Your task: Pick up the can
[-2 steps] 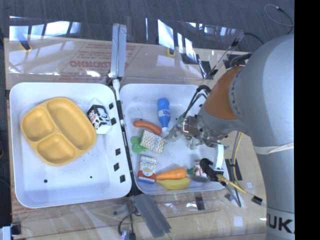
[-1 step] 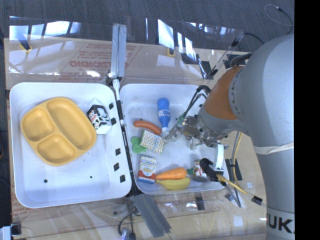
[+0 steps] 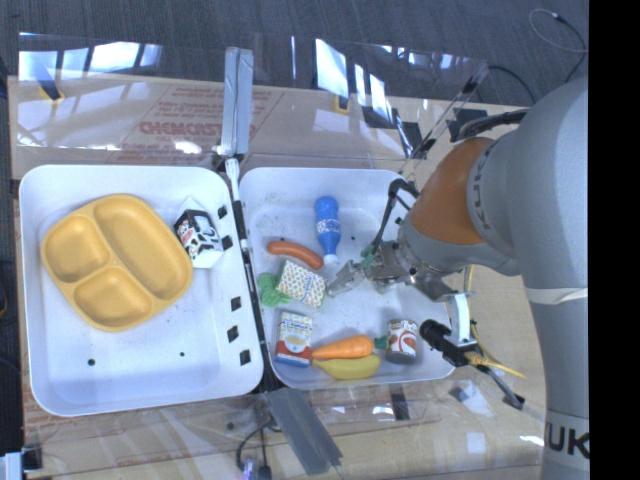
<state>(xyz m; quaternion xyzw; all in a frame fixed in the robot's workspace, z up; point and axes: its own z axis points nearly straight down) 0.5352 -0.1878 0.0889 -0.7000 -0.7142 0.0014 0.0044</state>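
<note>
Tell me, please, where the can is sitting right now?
The can lies in the right bin, near its front right corner, just right of the carrot and banana, below the end effector.

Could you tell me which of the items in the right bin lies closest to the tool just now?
The checkered packet, just left of the tool; the sausage, bottle and can lie farther off.

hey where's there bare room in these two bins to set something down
Left bin: the floor below the yellow plate, toward the near wall. Right bin: its far left corner, left of the blue bottle. Crowded: the near edge around carton, carrot, banana and can.
</note>
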